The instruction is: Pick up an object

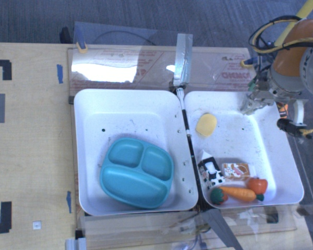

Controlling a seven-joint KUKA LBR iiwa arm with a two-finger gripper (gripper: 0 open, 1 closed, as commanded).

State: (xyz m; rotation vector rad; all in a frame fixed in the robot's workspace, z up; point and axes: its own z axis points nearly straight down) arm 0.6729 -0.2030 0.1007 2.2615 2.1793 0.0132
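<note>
- Two white bins side by side on the desk (31, 139): left bin (88, 113), right bin (281, 165).
- Left bin: blue divided plate (137, 172), front half.
- Arm (295, 56) over right bin's far right corner; end effector (252, 104) low at the rim, fingers' state cannot be told.
- Right bin: yellow lemon (206, 124) near far left; carrot (239, 193), tomato (257, 185), snack packet (235, 170), black-and-white cow toy (211, 172) clustered at front.

This is a robotics lab. A pale wooden bench (31, 155) marked with black tape squares (5, 69) carries two white bins (88, 139) fenced by clear plastic sheets (125, 64), over grey carpet (146, 4). A cabled robot arm (295, 56) reaches in at far right, and toy food (240, 193) fills the right bin.
</note>
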